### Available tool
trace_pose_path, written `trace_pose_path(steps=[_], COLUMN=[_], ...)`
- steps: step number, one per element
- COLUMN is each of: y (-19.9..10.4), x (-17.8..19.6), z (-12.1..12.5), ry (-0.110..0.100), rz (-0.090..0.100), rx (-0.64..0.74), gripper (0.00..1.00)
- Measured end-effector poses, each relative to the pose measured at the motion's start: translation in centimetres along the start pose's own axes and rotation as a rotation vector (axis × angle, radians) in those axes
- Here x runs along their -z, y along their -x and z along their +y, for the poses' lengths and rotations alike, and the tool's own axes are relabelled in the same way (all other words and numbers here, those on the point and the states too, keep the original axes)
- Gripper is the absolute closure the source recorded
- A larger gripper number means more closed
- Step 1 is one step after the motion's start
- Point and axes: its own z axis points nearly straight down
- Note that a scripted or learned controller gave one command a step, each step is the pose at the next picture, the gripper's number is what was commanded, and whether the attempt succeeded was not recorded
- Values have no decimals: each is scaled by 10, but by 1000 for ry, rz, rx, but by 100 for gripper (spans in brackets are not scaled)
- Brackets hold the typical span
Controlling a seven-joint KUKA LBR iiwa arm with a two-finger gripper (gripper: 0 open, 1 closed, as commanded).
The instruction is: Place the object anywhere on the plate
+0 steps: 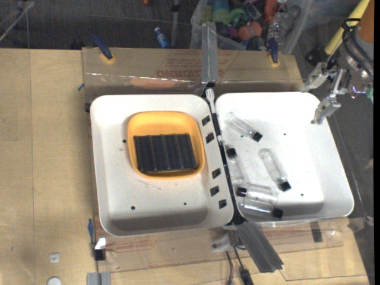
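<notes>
Wooden surface [41, 159], pale, carrying two shallow white bins set side by side with a black-marked divider between them. Left bin [113, 200]: one yellow-orange plate [165, 122] with rounded corners, sitting toward the bin's upper middle; on the plate, one dark ribbed rectangular object [164, 152], lying flat and covering most of the plate's floor. Right bin [323, 159]: three clear plastic tubes with black caps. First tube [242, 127] lies in the upper left of that bin, tilted, cap toward the lower right. Second tube [274, 168] lies near the bin's middle, slanting down to the right. Third tube [259, 198] lies near the lower left corner, close to the divider, roughly level. My gripper [328, 103] hangs over the upper right edge of the right bin, well apart from the plate and from all three tubes; whether it is wide or narrow I cannot tell, and I see nothing gripped in it. Behind the bins: a clear panel held by blue clamps, and a transparent tub [255, 8] of mixed coloured items.
</notes>
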Motion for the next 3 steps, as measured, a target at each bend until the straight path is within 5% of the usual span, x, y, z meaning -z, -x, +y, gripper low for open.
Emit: trace_pose_path(steps=[1,2,3], y=[-2,4,3], x=[-24,-32,-41], z=[-32,-29,-29], ry=[4,3,7], rz=[4,2,5], rx=[390,564,890], gripper=[0,0,0])
